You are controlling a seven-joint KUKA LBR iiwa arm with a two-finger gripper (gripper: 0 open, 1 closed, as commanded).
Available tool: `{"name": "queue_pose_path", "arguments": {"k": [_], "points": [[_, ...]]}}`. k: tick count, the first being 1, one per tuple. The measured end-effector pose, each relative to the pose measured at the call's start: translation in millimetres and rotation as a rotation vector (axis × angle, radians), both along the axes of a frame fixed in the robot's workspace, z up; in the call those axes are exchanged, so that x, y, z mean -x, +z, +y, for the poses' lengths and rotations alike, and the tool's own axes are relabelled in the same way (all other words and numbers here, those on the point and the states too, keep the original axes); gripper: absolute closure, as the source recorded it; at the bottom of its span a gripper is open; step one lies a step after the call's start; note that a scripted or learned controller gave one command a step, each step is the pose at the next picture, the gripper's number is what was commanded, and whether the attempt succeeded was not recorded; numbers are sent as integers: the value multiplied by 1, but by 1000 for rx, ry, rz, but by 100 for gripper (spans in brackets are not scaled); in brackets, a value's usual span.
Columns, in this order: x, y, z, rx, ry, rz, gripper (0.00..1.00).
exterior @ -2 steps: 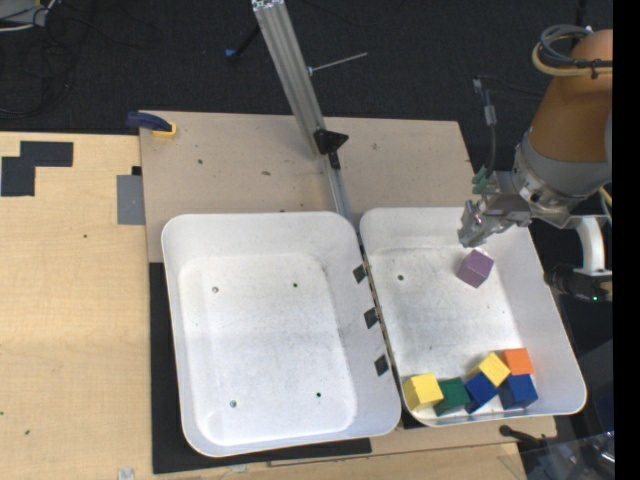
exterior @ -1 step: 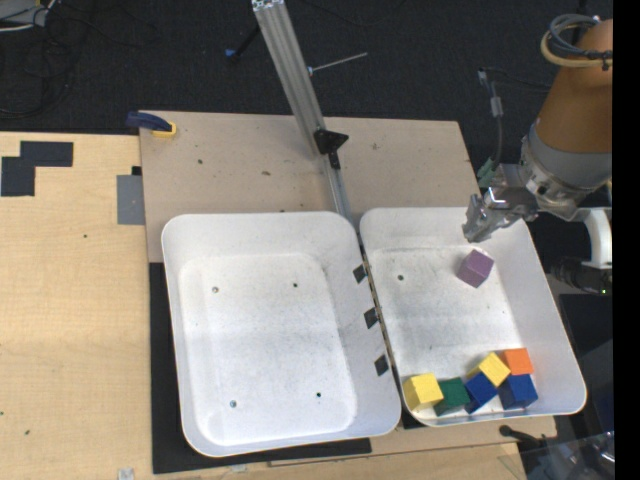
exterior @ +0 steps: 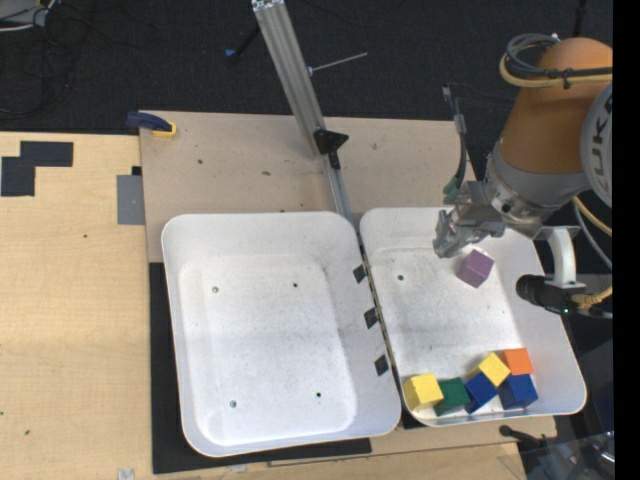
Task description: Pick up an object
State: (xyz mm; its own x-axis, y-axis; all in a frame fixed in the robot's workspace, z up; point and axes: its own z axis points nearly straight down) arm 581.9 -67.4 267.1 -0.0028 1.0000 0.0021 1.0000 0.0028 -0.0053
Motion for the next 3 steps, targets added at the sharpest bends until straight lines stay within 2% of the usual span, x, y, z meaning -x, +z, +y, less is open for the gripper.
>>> {"name": "queue_pose_path", "arguments": {"k": [1,2,3], "points": [[9,-19,45,0,1,1,100],[21,-19,91,0,1,0,100],[27,-37,148,0,1,2,100]]}}
